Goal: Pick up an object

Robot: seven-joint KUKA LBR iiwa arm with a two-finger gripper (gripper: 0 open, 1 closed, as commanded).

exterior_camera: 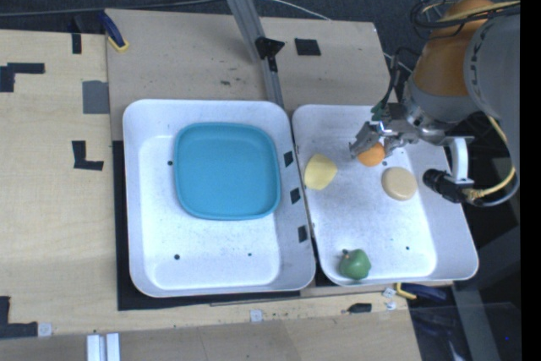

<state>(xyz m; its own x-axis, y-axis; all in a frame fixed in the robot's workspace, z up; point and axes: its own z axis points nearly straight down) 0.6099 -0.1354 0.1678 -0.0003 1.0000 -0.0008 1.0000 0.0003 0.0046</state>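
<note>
In the right bin [439, 254] lie a small orange ball-like object [369, 155], a pale yellow piece [320, 172], a cream oval piece [399, 183] and a green pepper-like object [355, 264]. My gripper [377, 141] reaches in from the right and hangs directly over the orange object, touching or nearly touching its top. The orange object's upper part is hidden by the gripper. The cream piece sits just right of and below the gripper, and the yellow piece lies to its left.
The left bin [152, 262] holds a blue square plate [226, 170]. A slanted metal bar [249, 17] runs down to the bins' shared back edge. The arm's body and cables [473, 72] crowd the right bin's far right side.
</note>
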